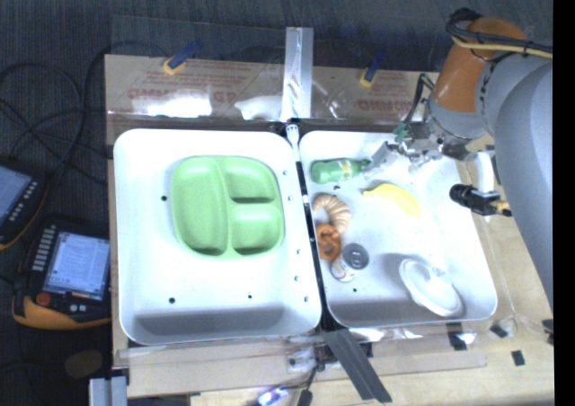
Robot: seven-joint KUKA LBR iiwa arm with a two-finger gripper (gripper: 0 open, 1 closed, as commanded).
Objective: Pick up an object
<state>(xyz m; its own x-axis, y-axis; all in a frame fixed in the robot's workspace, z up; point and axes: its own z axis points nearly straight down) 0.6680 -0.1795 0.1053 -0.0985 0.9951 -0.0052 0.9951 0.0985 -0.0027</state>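
In the right bin (476, 242), a green bottle (336, 170) lies on its side near the far left corner. A yellow banana-shaped piece (396, 198) lies just right of it. My gripper (388, 152) hangs low over the bin's far side, just right of the bottle's cap end and above the yellow piece. Nothing shows in its grasp. A tan, ridged, curved object (333, 208) and an orange-brown one (328, 238) lie along the bin's left wall.
A small round grey metal object (356, 257) and a white cup on its side (429, 286) sit toward the right bin's front. The left bin (144, 287) holds a green divided plate (229, 202). A ridge (305, 216) separates the bins.
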